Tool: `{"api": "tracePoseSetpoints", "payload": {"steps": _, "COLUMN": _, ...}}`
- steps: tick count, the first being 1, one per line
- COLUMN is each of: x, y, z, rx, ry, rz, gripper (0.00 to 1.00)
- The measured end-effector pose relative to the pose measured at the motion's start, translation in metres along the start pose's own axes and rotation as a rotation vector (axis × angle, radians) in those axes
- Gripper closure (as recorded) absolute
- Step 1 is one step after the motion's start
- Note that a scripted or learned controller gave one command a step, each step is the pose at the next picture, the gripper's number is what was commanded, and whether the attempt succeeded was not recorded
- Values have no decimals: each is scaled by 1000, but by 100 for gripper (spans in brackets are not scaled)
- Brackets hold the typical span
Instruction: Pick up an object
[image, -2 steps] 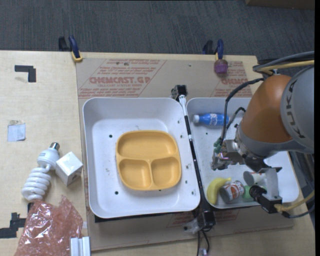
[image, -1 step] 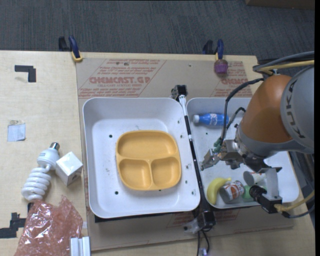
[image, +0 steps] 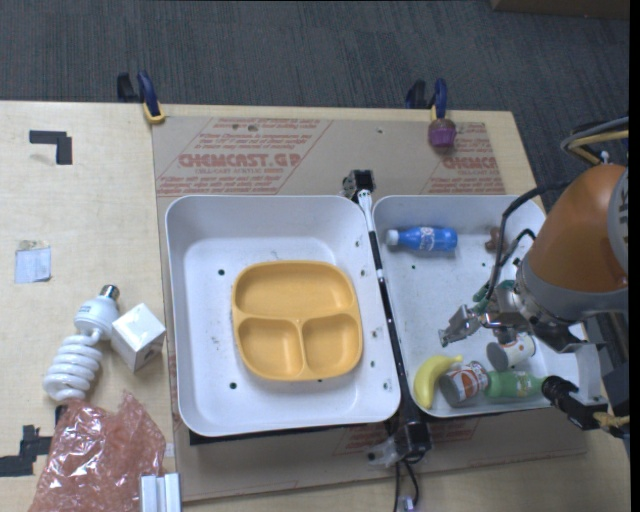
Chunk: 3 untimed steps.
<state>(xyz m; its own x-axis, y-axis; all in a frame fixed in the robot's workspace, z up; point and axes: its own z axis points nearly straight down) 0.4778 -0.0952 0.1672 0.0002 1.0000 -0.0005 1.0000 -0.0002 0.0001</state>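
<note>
The right bin (image: 440, 290) holds a blue bottle (image: 421, 238) lying near its far wall. Along its near wall lie a yellow banana (image: 432, 378), a brown-labelled can (image: 466, 383) and a green bottle (image: 517, 386). A small white cup (image: 513, 351) sits just behind them. My gripper (image: 466, 323) hangs low over the middle of this bin, just above and behind the banana and can, left of the white cup. Nothing shows in its grasp.
The left bin (image: 200, 300) holds a yellow divided plate (image: 297, 320). Left of the bins, on the bench, lie a spiral light bulb (image: 80, 350), a white cube (image: 138, 335) and a crumpled pink bag (image: 95, 455). A purple item (image: 442, 132) sits by the far clamp.
</note>
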Motion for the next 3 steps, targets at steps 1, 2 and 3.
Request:
{"api": "tracePoseSetpoints", "payload": {"steps": 1, "x": -13, "y": 0, "z": 75, "rx": 0, "ry": 1, "rz": 2, "gripper": 0}}
{"api": "tracePoseSetpoints", "payload": {"steps": 2, "x": -13, "y": 1, "z": 65, "rx": -3, "ry": 0, "rz": 3, "gripper": 100}}
{"api": "tracePoseSetpoints", "payload": {"steps": 3, "x": 57, "y": 1, "z": -25, "rx": -2, "ry": 0, "rz": -1, "gripper": 100}}
